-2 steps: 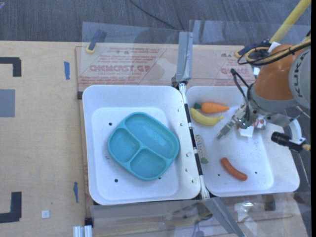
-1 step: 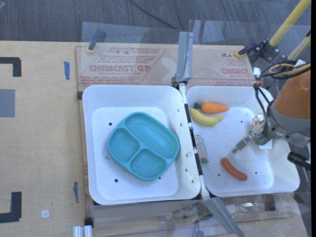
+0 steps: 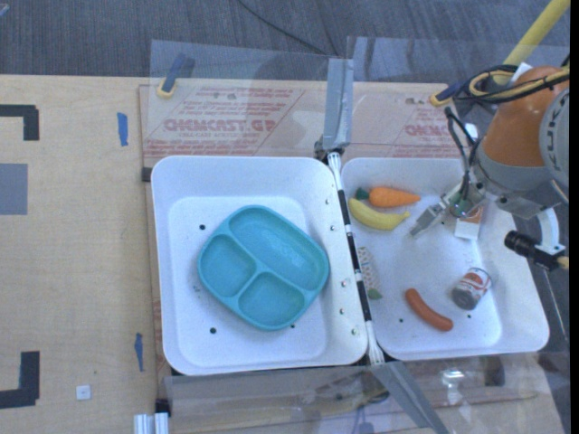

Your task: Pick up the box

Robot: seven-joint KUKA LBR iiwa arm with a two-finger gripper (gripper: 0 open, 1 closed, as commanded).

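box [image 3: 467, 228] lies in the right bin [image 3: 525, 337] beside the open jaws [image 3: 432, 218]

Glossy, seemingly plastic blue tray [image 3: 263, 267]; matt white bins [image 3: 172, 242]; wooden bench [image 3: 72, 269].

two bins side by side on the bench, left bin [image 3: 172, 197] and right bin [image 3: 516, 333] touching along the middle. a divided plate [image 3: 262, 265] sits in the left bin, near its centre. in the right bin, a carrot [image 3: 393, 196] lies at the back with a banana [image 3: 378, 215] just in front, touching it. a sausage [image 3: 427, 309] lies toward the front, a can [image 3: 470, 287] just to its right. the gripper [image 3: 434, 217] hangs right of the banana.
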